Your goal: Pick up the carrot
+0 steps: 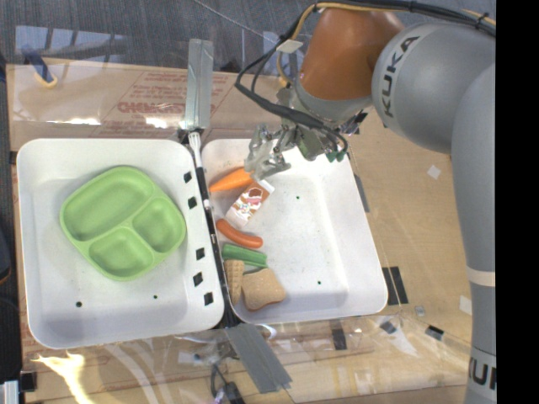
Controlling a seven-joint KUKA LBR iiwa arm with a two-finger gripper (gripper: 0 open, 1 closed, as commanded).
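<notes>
My pincer (268, 156) hangs over the back left corner of the right bin (337, 251), its metal tip just beside the thick end of the carrot (230, 181); whether it is open or closed I cannot tell from this slant, and nothing shows between its tips. The carrot lies tilted along the bin's left wall, close to the divider where the two bins meet, so there is little room on that side. Just beside it on the right lies a small white packet (250, 204) with a red print I cannot read. Down the same wall follow a sausage (239, 233), a green pod (244, 257) and a tan bread piece (261, 289), crowded near the front left corner. The bin's middle and right stretch are open white floor. In the left bin (50, 310) a green divided plate (123, 221) sits near the middle, with bare floor around it. On my grey arm (438, 82) the letters KUKA read plainly.
</notes>
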